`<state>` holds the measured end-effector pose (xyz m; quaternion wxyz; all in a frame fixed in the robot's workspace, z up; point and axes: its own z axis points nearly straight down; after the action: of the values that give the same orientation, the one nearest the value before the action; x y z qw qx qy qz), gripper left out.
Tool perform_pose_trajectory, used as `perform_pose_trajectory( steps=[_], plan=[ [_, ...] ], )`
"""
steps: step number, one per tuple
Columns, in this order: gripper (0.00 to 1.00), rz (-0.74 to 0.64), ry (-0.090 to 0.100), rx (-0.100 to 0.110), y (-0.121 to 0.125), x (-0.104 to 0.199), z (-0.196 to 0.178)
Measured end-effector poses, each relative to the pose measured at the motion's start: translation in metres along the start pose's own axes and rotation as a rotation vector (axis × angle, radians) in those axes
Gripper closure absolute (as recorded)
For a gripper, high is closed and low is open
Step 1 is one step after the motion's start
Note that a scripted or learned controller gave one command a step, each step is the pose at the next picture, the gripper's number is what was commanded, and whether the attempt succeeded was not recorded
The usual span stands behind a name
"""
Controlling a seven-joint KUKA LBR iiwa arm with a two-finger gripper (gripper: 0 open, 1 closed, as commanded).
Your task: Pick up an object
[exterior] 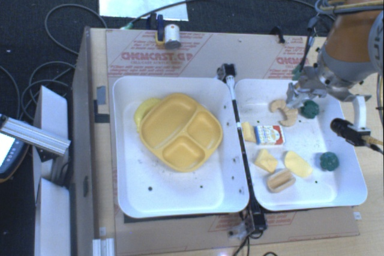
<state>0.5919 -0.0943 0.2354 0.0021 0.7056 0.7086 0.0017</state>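
Left bin [129, 189]: one yellow divided tray [180, 130] over a yellow plate [144, 112], with bare floor along the near edge and far right corner. Right bin [351, 186]: small carton [268, 135] near the divider edge, three yellow pieces [297, 163], a bun [280, 180] at the near edge, two green pieces [329, 160], two tan pieces [282, 111]; open floor in the far left corner. My gripper [296, 99] hangs low at the far edge over the tan pieces, my arm [354, 33] coming in over the far right corner; I cannot tell whether it is apart or together.
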Motion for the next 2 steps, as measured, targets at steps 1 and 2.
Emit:
perform_pose_trajectory(
  steps=[1, 2],
  plan=[
    [1.0, 0.0, 0.001, 0.004, 0.0476, 0.0439, 0.052],
    [0.0, 0.0, 0.0, 0.003, 0.0479, 0.043, 0.0512]
  ],
)
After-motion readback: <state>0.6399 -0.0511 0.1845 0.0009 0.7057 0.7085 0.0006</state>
